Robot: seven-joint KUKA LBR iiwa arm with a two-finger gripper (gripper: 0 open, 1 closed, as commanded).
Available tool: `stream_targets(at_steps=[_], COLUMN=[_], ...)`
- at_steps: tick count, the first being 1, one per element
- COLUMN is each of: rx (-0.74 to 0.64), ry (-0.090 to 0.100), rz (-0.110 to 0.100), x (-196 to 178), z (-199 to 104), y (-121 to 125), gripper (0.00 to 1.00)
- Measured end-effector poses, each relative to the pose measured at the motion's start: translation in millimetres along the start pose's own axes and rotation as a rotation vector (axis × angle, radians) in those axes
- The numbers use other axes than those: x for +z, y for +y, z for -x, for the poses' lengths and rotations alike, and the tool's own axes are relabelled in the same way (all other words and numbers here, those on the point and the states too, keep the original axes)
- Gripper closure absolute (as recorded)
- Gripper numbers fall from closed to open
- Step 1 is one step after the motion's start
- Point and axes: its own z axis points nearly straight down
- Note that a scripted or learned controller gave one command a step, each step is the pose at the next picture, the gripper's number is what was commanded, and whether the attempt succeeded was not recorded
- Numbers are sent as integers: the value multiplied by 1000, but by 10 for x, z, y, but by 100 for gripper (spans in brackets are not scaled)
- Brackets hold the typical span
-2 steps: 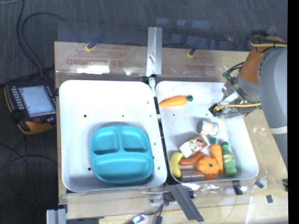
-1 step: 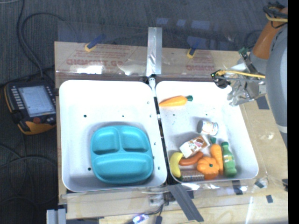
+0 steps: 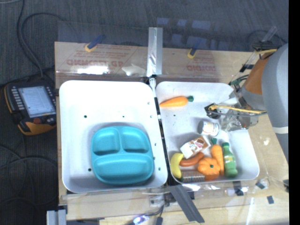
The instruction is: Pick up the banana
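The banana is yellow and lies at the front left corner of the right bin, against the wall between the bins. A red sausage and a white carton crowd its right side. My gripper hangs over the right side of the right bin, up and to the right of the banana and well apart from it. Nothing shows between its fingers.
A carrot lies at the back of the right bin, with a small white jar mid-bin. An orange vegetable, a second carrot and a green bottle pack the front. The left bin holds a teal divided plate.
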Motion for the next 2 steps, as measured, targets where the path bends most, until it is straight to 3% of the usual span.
stream_targets(at_steps=[1, 2], rx=[-150, 0], ry=[20, -4], rz=[8, 4], x=[8, -1191], z=[647, 481], y=[-132, -131], gripper=[100, 100])
